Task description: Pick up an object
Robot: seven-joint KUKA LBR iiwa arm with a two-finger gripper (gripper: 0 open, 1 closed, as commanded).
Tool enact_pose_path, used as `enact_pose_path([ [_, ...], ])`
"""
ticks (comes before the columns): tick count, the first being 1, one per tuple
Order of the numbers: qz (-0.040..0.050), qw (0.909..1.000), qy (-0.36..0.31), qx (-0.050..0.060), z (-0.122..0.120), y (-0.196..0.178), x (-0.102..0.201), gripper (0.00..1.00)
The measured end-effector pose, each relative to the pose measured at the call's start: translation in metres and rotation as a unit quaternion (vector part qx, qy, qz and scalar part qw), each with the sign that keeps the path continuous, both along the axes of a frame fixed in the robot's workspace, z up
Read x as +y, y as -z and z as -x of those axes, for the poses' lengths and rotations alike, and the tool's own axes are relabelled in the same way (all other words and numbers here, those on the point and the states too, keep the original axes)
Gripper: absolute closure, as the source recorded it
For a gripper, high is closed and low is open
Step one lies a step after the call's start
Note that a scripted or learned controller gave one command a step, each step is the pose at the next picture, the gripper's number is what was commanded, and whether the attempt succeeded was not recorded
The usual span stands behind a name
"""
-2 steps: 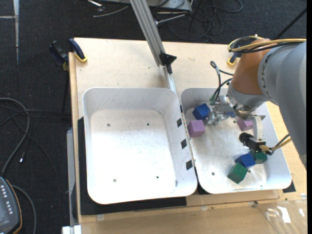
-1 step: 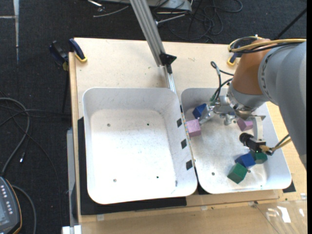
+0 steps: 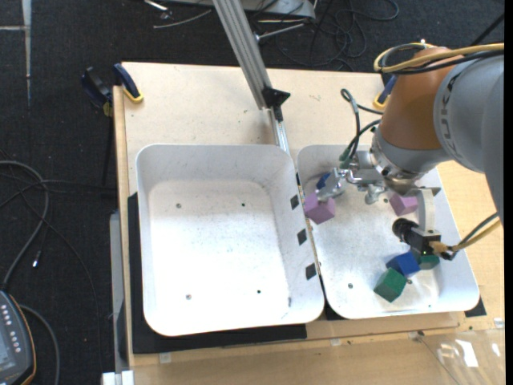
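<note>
Gripper [image 3: 357, 184] hangs low over the right bin [image 3: 449, 295] w/ a purple block [image 3: 321, 209] just beside it, grip state hidden so can't tell, and imo it could clip the bin wall [image 3: 309, 239] or nudge the block away.

white bins: 2, left [image 3: 160, 167], right [image 3: 457, 283]
purple blocks: 2 [image 3: 321, 209] [image 3: 405, 204]
blue blocks: 1 [image 3: 403, 264]
green blocks: 1 [image 3: 391, 284]
arms: 1 [image 3: 437, 103]
</note>
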State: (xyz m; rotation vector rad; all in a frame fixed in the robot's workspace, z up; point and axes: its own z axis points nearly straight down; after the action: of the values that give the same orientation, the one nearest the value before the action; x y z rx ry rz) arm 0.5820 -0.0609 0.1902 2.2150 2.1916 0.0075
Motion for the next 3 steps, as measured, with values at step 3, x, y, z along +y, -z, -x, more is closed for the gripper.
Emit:
enact_pose_path([
  [3, -0.0069, 0.9999, -0.003, 0.013, 0.01, 0.096, -0.064, 0.0],
])
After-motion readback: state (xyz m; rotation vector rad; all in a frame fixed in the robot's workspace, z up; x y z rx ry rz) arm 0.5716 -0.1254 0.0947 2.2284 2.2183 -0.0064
